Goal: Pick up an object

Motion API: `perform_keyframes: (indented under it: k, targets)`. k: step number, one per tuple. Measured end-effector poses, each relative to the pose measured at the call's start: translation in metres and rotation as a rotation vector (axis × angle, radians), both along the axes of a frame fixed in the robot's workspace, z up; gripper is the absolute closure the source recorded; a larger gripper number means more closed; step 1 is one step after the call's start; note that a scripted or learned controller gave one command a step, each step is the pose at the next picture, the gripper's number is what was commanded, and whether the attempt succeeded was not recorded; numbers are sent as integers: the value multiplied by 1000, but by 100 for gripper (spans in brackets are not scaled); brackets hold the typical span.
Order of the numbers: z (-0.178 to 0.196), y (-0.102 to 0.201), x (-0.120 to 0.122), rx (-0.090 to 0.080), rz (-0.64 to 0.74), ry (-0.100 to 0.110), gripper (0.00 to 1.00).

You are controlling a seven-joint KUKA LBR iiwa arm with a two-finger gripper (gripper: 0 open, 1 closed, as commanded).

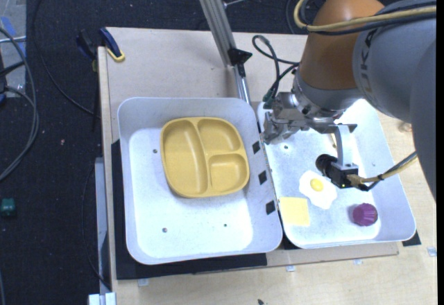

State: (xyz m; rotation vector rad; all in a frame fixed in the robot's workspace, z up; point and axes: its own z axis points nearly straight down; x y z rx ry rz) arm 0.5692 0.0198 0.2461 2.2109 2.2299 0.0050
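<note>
**Items for picking, right bin**

1. Toy fried egg: white with a yellow yolk, lying flat. It is nearer the camera than the gripper and to the gripper's right in view. It is apart from the gripper.
2. Yellow cheese slice: square and flat, just beside the egg on its near-left side. It lies almost straight in front of the gripper, toward the bin's near wall.
3. Purple rounded piece: small, and its kind cannot be told. It is the farthest of the three from the gripper, near the bin's near-right corner.

**Gripper**
- It is poised over the far-left corner of the right bin, close to the seam between the bins.
- Whether it is spread or pressed together cannot be told.
- Nothing is seen in its grasp.
- The grey arm with its orange band comes in from the right.

**Surroundings**
- Left bin: to the gripper's left in view. It holds a yellow three-compartment plate, right way up.
- Black tabs: three, spaced along the seam between the bins.
- Bench: pale wood. An aluminium strut slants up beyond the gripper, and a blue-and-yellow clamp sits at the far-left corner.
</note>
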Motion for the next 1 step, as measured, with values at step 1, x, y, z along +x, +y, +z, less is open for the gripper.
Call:
perform_keyframes:
  k: [1]
  targets:
    - [-9,48,35,-1,0,0,100]
